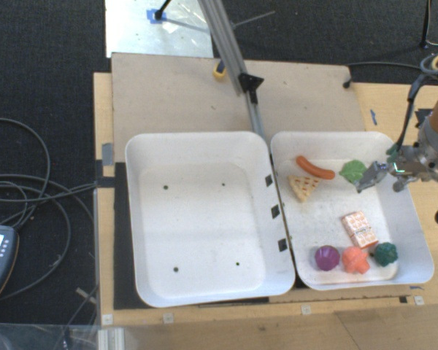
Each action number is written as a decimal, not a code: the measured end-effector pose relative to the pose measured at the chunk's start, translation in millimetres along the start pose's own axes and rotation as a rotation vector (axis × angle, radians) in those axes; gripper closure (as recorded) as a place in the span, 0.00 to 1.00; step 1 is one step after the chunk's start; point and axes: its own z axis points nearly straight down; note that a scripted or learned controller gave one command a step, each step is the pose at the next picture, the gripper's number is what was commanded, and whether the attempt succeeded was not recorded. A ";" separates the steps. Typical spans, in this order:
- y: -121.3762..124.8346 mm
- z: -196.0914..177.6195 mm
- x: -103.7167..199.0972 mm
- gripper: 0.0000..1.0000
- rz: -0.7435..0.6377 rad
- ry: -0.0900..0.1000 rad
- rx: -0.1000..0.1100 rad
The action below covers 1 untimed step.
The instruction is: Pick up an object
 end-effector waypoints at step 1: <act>0.9 -2.4 0.0 0.00 0.000 -0.001 -0.005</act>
